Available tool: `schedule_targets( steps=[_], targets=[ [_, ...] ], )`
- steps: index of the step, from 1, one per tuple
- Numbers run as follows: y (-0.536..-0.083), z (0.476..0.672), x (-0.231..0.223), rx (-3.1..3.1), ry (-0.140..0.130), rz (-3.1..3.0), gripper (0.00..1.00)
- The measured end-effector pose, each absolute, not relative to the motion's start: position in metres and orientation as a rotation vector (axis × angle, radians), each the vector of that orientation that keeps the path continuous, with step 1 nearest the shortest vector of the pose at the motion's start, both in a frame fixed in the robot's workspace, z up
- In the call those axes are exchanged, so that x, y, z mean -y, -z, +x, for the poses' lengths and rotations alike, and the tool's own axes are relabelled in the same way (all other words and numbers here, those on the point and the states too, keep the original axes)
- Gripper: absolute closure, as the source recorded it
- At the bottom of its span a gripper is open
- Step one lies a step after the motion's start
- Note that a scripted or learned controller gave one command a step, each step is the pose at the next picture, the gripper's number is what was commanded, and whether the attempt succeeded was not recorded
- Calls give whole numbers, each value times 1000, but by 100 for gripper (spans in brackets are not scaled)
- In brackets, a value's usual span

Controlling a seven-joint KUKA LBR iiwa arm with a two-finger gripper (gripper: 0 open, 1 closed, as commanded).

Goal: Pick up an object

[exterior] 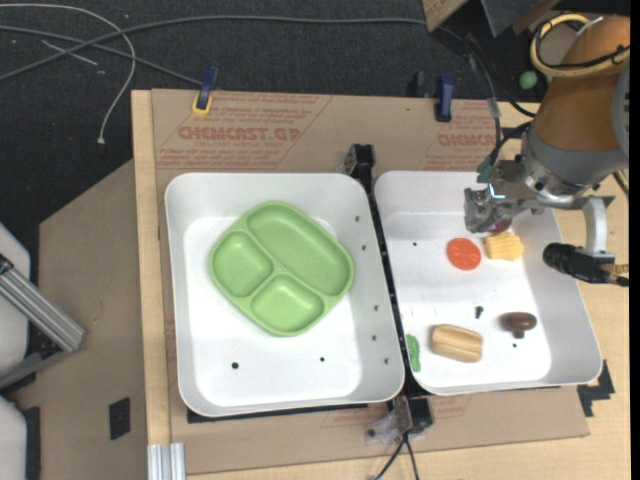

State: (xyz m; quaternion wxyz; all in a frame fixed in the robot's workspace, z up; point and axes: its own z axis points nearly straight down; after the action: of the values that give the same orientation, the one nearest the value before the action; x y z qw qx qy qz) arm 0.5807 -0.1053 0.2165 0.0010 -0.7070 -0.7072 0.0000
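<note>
Yellow ridged corn-like toy (503,246) lies far in the right white bin (420,208), beside a round orange-red toy (463,254); whether the jaws are open I cannot tell, so centre over it before descending.

The claw (487,211) hangs over the far part of the right bin (420,200). Just beside it on the near side sit a red round piece (464,254) and a yellow block (504,245), close together with little room between them. Nearer still lie a tan loaf (457,343) and a brown piece (518,322), with bare bin floor between them and the claw's pair. To the claw's left the bin floor lies open up to the rim. Beyond that, a green divided plate (282,267) fills the middle of the left bin (190,268).
</note>
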Motion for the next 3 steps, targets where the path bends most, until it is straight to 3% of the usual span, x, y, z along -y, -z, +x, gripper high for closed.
schedule_targets(
  steps=[2,3],
  targets=[
    [-110,571,95,2216,-5,-2217,0],
    [-83,571,94,2217,-4,-2218,0]
  ],
)
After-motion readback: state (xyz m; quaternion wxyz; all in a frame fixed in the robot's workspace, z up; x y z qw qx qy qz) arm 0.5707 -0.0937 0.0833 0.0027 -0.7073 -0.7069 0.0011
